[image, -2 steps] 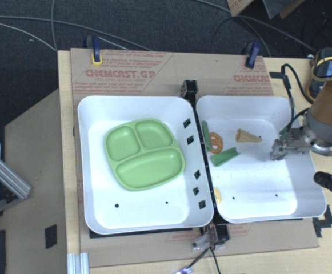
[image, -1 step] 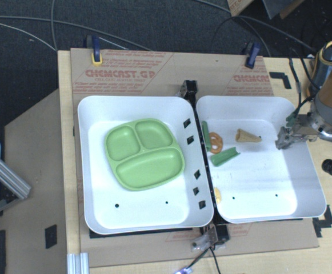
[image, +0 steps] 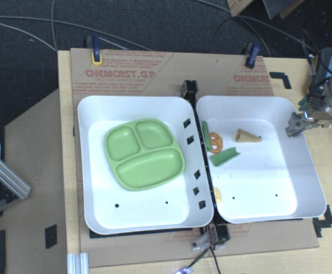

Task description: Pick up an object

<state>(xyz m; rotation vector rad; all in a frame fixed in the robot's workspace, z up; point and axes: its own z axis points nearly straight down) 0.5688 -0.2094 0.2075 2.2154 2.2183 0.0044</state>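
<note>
Arm (image: 331, 76): reaching in from the right, showing just beyond the right bin (image: 303, 170), near that bin's far right corner.
Wrist: sitting over the bench, just outside the bin's right rim, its grey metal parts pointing left toward the bin.
Gripper (image: 296, 124): hanging at the bin's right rim, near the far corner, its tip lying over the rim's edge.
Hold: nothing showing between the fingers.

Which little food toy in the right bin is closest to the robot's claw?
The tan cone. It lies farthest right, toward the gripper at the bin's right rim; the pretzel and green pieces sit further left.
</note>
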